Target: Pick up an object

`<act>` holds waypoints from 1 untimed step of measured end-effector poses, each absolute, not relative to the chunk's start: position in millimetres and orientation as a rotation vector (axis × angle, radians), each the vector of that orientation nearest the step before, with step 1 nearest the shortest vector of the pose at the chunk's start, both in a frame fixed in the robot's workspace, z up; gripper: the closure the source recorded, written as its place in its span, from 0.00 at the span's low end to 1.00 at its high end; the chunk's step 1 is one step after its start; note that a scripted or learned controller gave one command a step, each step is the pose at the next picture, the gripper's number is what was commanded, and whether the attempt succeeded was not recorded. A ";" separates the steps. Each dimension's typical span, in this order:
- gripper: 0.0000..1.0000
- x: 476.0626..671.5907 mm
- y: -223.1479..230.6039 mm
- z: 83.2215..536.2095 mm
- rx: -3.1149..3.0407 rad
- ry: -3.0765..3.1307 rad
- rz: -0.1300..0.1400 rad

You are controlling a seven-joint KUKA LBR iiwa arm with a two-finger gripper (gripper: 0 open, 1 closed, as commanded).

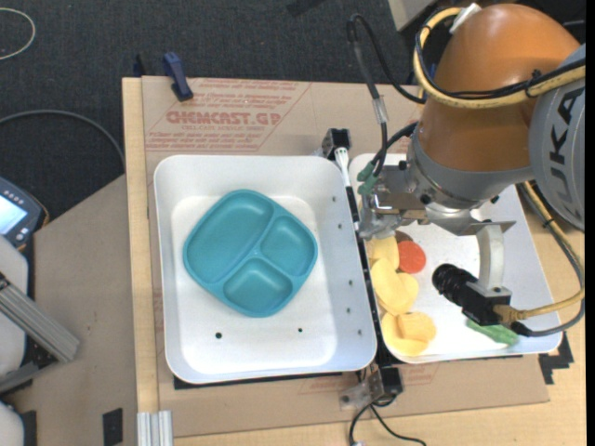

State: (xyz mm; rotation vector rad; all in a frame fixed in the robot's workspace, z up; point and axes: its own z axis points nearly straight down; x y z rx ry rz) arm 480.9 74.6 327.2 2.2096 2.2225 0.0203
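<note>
Three yellow pieces [395,289] and one orange-red piece [410,256] crowd the right bin's [535,260] left wall, centre-right of frame, below the claw [392,219], whose opening cannot be told. One teal divided plate [249,252] lies mid-left bin [186,334], margins open all round.

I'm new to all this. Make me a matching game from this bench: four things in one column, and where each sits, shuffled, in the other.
Things:
1. teal plate
2. blue clip
3. yellow pieces
4. green piece

Places:
A. right bin, by its left wall
B. cardboard, behind the bins
C. left bin
D. right bin, front right part

Pairs: 1-C, 2-B, 3-A, 4-D
</note>
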 end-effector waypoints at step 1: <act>1.00 530.8 123.0 243.1 2.219 2.230 -0.006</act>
